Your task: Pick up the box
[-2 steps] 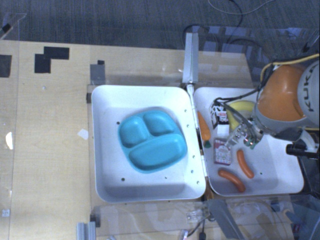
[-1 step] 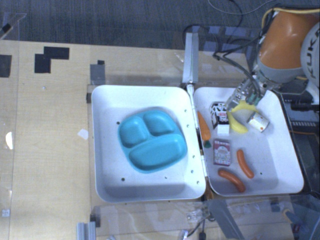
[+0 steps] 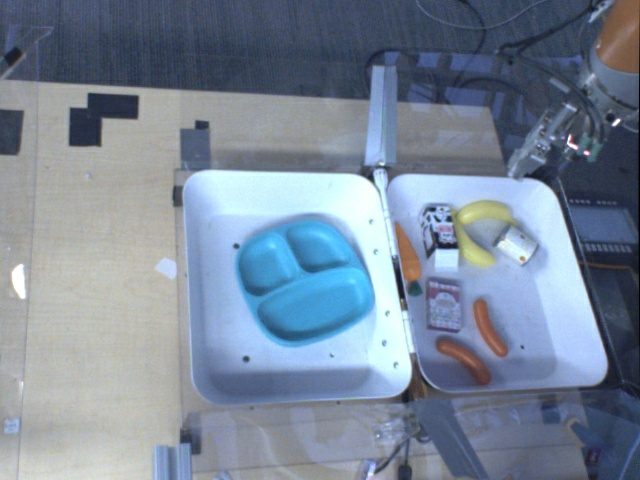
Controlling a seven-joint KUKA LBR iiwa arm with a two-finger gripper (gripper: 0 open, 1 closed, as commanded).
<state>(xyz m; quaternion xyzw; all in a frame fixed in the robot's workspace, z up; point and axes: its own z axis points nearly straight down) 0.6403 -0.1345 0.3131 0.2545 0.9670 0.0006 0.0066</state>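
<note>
a: where's the box (image 3: 444, 304)?

b: lying flat in the right bin (image 3: 570, 268), towards the near side, a small pink carton. a carrot (image 3: 407, 255) sits just left of it by the bin wall, one sausage (image 3: 490, 327) just right, another sausage (image 3: 464, 359) just nearer.

a: and the gripper (image 3: 556, 140)?

b: up past the bin's far right corner, well apart from the box, nothing held. how wide it is parted, i cannot tell.

a: how will it handle?

b: i'd judge light, thin card, stiff at the edges but easy to dent on the flat face. take it across the two long edges, near the middle, gently; the sausages crowd it.
</note>
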